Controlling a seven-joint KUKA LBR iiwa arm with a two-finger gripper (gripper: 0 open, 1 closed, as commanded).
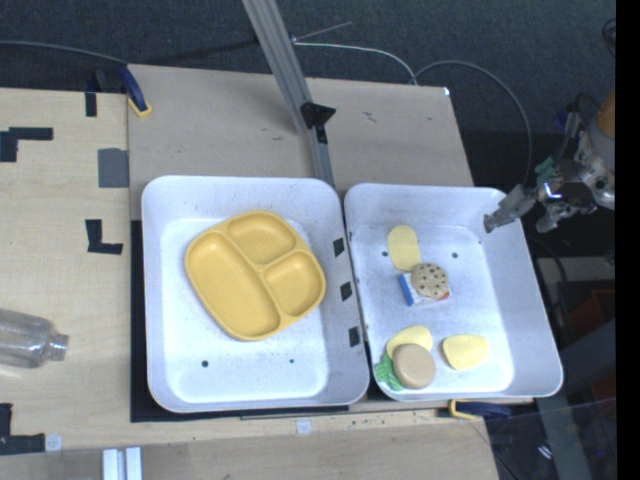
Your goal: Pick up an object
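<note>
End effector [522, 211] over right bin [520, 298] rim; no legible labels.

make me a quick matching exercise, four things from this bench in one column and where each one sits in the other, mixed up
Things:
1. yellow divided plate
2. speckled cookie
3. clear bottle
4. gripper

Places:
A. on the wooden bench, at the view's left edge
B. over the right bin's far right rim
C. in the left bin
D. middle of the right bin

Pairs: 1-C, 2-D, 3-A, 4-B
</note>
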